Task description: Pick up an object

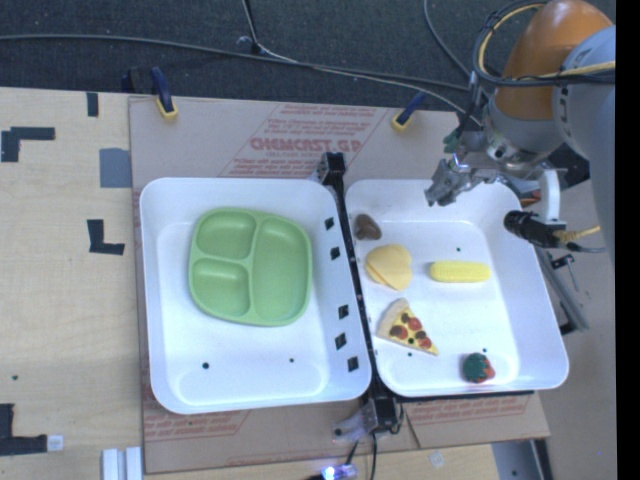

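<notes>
Two shallow white bins sat side by side on a sheet of brown cardboard on a pale wooden bench. The left bin (160,298) held a light green plate (250,266) with three compartments, lying flat near the bin's centre. The right bin (530,308) held five small toy foods. A dark brown lump (367,227) lay close to the bin's left edge, toward the far side. Just nearer than it lay a pale yellow, rounded, shell-like piece (389,265). To that piece's right, near the middle of the bin, lay a bright yellow oblong block (460,272), smooth and rounded at the ends, with its length running left to right. A pizza slice (407,329) with red toppings lay toward the near left part of the bin, its point toward the far side. A small red and green piece (478,368), possibly a strawberry, sat near the near right corner. The grey arm with its orange band reached in from the right, and its gripper (445,190) hung over the far edge of the right bin, apart from all the toys; whether its fingers were apart or together could not be told.
</notes>
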Robot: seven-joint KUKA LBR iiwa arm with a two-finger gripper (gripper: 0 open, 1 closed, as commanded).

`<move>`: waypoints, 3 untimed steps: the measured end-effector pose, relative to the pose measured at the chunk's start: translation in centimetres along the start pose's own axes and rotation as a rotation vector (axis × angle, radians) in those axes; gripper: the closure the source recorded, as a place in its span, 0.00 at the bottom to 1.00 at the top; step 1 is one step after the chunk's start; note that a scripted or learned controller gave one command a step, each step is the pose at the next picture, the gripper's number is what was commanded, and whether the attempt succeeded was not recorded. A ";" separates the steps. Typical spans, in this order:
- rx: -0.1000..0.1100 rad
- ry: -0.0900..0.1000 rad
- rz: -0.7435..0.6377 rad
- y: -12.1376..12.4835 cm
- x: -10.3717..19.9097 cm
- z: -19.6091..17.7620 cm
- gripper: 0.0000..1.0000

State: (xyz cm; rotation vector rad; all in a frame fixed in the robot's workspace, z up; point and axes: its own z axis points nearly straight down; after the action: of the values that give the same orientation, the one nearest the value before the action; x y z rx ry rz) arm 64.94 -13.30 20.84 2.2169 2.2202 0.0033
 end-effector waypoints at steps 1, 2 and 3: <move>0.004 0.001 0.000 0.1 0.1 -1.5 1.00; 0.005 0.003 -0.004 -1.0 5.0 -2.4 1.00; 0.006 0.003 -0.005 -1.1 10.4 -1.5 1.00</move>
State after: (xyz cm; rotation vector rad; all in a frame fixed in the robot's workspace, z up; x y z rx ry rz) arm 63.83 -2.90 22.34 2.2162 2.2297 -0.0005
